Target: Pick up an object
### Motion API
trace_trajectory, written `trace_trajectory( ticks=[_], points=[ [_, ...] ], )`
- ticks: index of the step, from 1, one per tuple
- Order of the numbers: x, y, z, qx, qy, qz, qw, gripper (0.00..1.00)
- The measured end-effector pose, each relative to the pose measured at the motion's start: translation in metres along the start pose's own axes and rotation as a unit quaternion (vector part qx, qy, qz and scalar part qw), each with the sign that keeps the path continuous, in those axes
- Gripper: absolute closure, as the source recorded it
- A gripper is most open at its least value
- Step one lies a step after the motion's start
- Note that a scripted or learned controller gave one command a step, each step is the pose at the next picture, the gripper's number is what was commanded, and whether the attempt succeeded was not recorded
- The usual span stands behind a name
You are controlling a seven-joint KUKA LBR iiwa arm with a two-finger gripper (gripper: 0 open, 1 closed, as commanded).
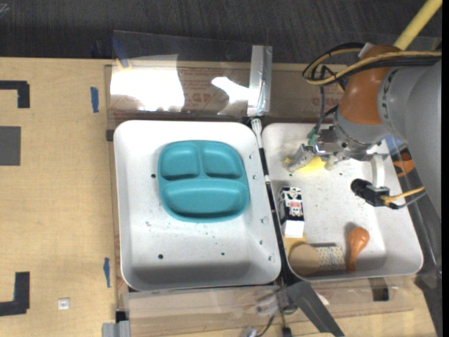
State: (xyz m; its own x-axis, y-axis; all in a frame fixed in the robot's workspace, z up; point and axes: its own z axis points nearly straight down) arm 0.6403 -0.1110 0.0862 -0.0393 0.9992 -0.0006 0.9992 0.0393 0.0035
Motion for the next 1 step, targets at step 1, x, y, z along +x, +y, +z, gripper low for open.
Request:
trace_trajectory(
  ticks=[1],
  points=[
    [-0.0456, 0.0223, 0.0014, 0.007, 0.001, -0.007, 1.0000, 0.00]
  ],
)
